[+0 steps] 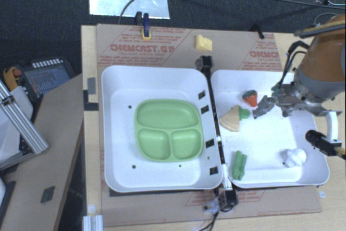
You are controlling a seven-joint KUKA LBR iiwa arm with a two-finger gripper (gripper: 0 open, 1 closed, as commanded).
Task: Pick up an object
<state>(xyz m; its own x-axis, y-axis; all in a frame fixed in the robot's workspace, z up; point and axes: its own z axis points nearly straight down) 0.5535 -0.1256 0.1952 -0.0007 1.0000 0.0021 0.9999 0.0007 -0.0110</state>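
Note:
In the right bin [311, 116], my gripper [263, 107] hangs low over the upper middle. It sits just right of a small red and orange toy with a green top [250, 97] and a tan wedge [231, 119] with a green bit at its edge [244, 114]. Nothing shows in the gripper. A green toy vegetable [238, 165] lies near the bin's front left corner. A white lump [294, 158] rests at the front right.
The left bin [116, 132] holds a green divided plate [168, 130]. A yellow wedge [204, 43] lies on the cardboard behind the bins. A black divider with clips [212, 116] separates the bins. A black part of the arm [323, 142] juts over the right bin's right side.

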